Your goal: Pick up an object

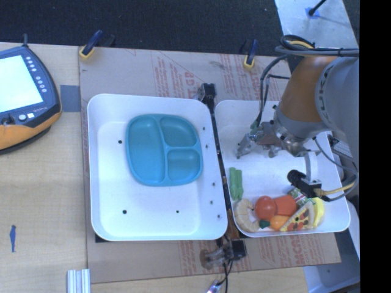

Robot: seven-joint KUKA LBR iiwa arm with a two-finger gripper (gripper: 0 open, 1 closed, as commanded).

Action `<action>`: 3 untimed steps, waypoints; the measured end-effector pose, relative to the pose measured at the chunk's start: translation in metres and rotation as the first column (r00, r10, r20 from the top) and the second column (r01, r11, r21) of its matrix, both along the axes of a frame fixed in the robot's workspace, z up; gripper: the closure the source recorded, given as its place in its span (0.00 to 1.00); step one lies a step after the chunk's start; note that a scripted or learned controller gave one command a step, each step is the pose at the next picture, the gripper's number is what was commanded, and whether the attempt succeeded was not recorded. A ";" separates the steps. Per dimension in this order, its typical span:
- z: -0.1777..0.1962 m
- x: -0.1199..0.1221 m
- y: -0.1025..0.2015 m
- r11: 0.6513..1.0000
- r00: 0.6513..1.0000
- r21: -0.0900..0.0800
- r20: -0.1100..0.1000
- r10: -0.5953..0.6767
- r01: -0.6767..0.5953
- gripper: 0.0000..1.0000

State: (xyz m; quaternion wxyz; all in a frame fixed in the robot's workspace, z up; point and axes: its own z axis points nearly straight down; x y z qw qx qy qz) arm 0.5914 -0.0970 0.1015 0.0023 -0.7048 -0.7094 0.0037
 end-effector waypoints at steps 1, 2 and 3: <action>0.010 0.000 -0.001 1.000 1.000 0.000 -0.002 0.000 0.000 1.00; 0.010 0.000 -0.001 1.000 1.000 -0.001 -0.002 0.000 0.000 0.00; -0.010 0.065 -0.035 1.000 1.000 0.002 0.006 -0.003 0.003 0.00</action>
